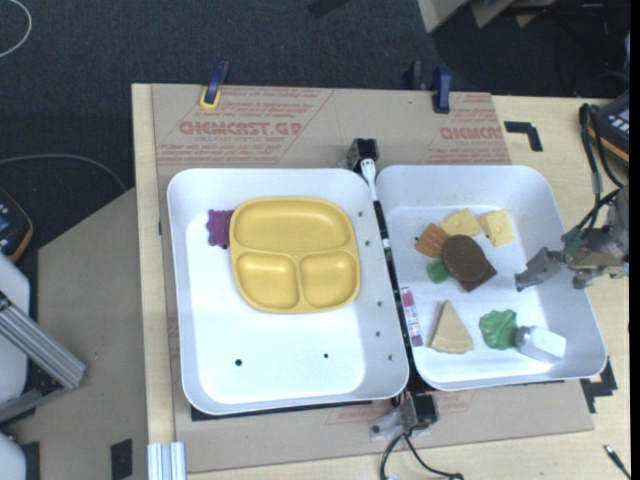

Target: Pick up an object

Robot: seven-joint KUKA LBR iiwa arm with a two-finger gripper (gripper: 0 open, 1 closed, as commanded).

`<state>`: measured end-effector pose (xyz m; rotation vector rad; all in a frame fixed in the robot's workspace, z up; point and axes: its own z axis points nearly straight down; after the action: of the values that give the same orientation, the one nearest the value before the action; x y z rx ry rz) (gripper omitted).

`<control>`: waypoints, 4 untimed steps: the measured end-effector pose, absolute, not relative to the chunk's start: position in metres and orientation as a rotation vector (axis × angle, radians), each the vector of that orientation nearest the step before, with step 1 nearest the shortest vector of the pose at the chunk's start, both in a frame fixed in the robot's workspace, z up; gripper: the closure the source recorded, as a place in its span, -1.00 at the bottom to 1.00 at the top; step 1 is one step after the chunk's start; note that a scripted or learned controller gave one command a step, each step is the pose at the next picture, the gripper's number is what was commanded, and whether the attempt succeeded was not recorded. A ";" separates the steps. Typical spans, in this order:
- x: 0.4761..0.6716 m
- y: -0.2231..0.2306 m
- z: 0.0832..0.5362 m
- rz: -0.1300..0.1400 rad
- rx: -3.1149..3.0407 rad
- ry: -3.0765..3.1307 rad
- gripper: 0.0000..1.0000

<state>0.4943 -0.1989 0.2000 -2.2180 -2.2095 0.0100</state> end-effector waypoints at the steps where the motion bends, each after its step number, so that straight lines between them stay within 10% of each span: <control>1: 0.497 -0.199 0.206 0.000 -2.222 -2.222 -1.00; 3: 0.497 -0.195 0.089 0.004 -2.217 -2.216 -1.00; 4: 0.499 -0.196 0.103 -0.001 -2.225 -2.220 1.00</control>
<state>0.4988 -0.1960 0.1029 -2.2245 -2.2202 -0.0009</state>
